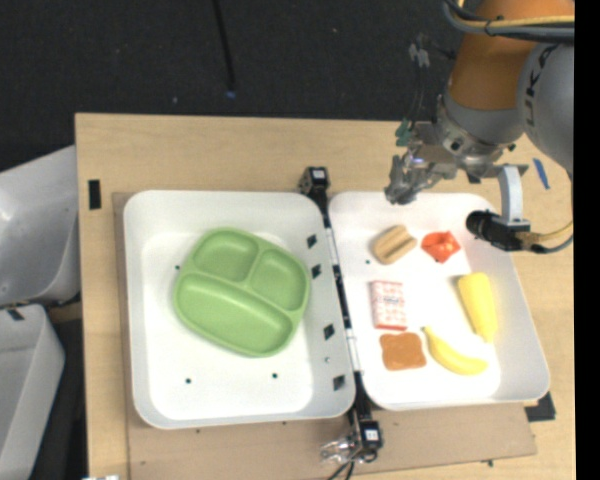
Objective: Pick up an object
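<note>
How the jaws stand cannot be told: the gripper (404,183) is a small dark shape seen at a slant, and nothing reads as caught in it. It hangs over the far edge of the right bin (520,373), towards that bin's far left corner, with the orange-banded arm (500,48) above and behind it.

All the candidates lie in the right bin. Nearest the gripper is the hot dog (392,243), near the far left corner. Just beside it, towards the bin's middle, lies the red piece (439,245). Along the right edge lies the corn cob (478,304), with the banana (452,351) below it near the front. The toast slice (403,350) sits near the front left, and the pink packet (387,303) lies flat just behind it.

The step in hand seems to be choosing and approaching a target. The hot dog looks the best choice: closest, raised and apart from its neighbours. A good grasp would close across its short width, coming straight down and clear of the bin wall. The packet and toast lie flat and would probably slip.

The left bin (150,388) holds a green divided plate (242,290), which is not needed.
</note>
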Motion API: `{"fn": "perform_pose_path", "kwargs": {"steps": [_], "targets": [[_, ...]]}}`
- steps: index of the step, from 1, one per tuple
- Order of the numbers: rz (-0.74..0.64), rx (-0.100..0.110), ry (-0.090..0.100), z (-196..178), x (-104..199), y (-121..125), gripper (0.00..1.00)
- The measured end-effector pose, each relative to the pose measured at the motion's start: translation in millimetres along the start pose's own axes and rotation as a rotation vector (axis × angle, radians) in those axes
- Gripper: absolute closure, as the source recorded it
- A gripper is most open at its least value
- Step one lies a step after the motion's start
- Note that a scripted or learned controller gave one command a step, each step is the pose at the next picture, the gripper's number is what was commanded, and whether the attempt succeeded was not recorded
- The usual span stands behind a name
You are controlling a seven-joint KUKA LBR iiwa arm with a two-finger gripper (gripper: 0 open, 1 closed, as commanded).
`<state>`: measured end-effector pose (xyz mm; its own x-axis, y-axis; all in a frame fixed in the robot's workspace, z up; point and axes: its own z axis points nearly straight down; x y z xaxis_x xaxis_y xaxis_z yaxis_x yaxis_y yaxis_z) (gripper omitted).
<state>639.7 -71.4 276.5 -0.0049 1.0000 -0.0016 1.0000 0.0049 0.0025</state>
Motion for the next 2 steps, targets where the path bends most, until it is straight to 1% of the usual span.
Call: {"fn": "perform_pose_path", "kwargs": {"steps": [1, 2], "targets": [[0.0, 0.003, 0.001, 10, 60, 8, 1.0], [-0.001, 0.0, 0.001, 6, 111, 13, 1.0]]}}
